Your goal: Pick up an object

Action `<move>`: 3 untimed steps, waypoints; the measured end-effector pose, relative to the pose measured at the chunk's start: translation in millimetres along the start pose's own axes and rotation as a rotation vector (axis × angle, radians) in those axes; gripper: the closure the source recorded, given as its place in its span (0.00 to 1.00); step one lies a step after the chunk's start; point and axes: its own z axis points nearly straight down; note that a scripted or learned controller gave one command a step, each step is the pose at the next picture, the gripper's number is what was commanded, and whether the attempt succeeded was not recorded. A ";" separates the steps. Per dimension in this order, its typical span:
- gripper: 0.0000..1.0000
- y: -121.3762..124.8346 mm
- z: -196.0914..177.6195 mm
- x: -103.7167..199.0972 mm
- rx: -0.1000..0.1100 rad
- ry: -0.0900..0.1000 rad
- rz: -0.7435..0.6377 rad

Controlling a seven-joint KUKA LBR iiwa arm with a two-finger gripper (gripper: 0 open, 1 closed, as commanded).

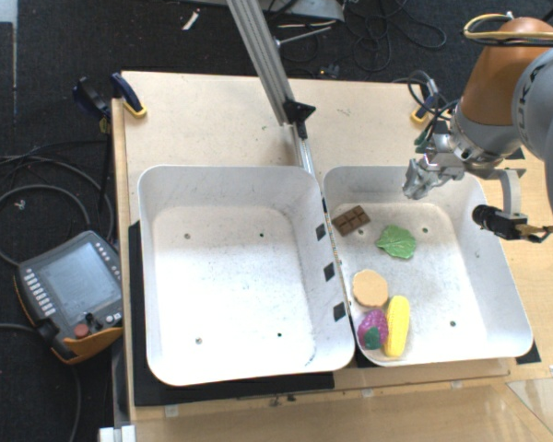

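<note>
From the camera above the bench, the grey arm with its orange band reached in from the right, and its two-finger gripper (418, 184) hung over the far edge of the right-hand shallow white bin (484, 274), above bare floor. Nothing lay between its tips; whether the pincer stood wide or narrow could not be told from this angle.

The objects to pick from all sat in that right bin, apart from the gripper. A brown ridged chocolate-bar piece (350, 219) lay near the bin's left wall, and a flat green leaf-shaped toy (397, 242) lay just to its right. Nearer the camera, a round tan biscuit-like disc (370, 288) touched a yellow corn-cob toy (397, 325), which lay lengthwise beside a purple-and-green bunch of toy grapes (372, 329) in the near left corner.

The left-hand shallow white bin (230, 274) sat alongside, their walls touching.
</note>
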 end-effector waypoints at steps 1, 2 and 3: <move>1.00 4.1 -65.0 1.1 -0.002 -0.001 -0.001; 1.00 4.8 -69.0 1.5 0.005 0.001 0.000; 1.00 -0.3 -75.8 56.8 0.007 0.004 -0.005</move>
